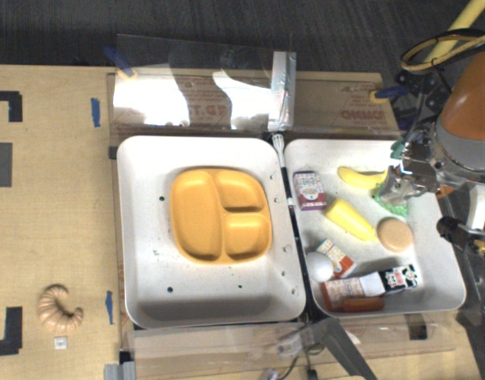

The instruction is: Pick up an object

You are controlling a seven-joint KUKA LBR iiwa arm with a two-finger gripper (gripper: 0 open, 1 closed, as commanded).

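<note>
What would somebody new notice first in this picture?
Probably the orange divided plate, alone in the left bin. Next, the crowded right bin, where the claw sits by a banana, and the croissant on the bench at lower left.

Print everywhere, none of it readable

Red lettering runs upside down along the cardboard strip [349, 111] behind the bins, too blurred to make out; the small carton [309, 189] and the bottle label [355, 289] carry print too small to read.
</note>
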